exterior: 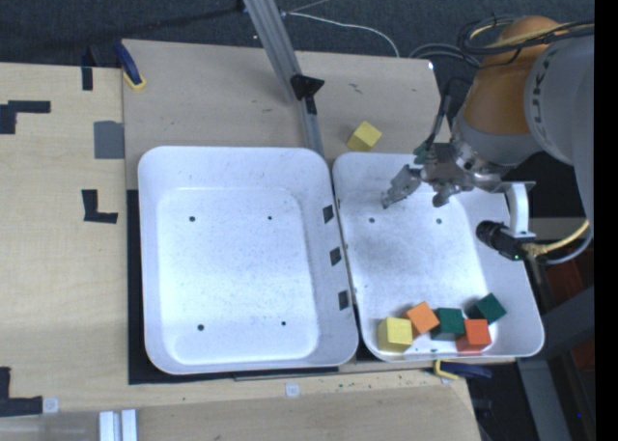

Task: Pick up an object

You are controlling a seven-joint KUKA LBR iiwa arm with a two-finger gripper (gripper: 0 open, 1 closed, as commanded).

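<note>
Dark carpet borders a pale wooden bench [58,236] that carries two shallow white bins side by side. At centre left of the frame, the left bin [154,236] offers nothing to pick. A grey metal pole [275,29] slants down from the top centre to a black bracket at the bins' upper junction; it stands clear of the working area. A yellow cube [365,135] rests on the bench just above the right bin, outside both bins. The right bin [406,236] holds the candidate objects: a yellow block [395,332], an orange block [422,316], a green block [450,320], a red-orange block [477,333] and a dark green block [490,308], clustered in the bin's lower right corner, several touching. The gripper [415,193] hangs over the bin's upper part, well apart from the cluster, fingers spread and holding nothing. Judged from this, the pick is not yet done. Tight packing against the bin wall may hinder finger entry.
</note>
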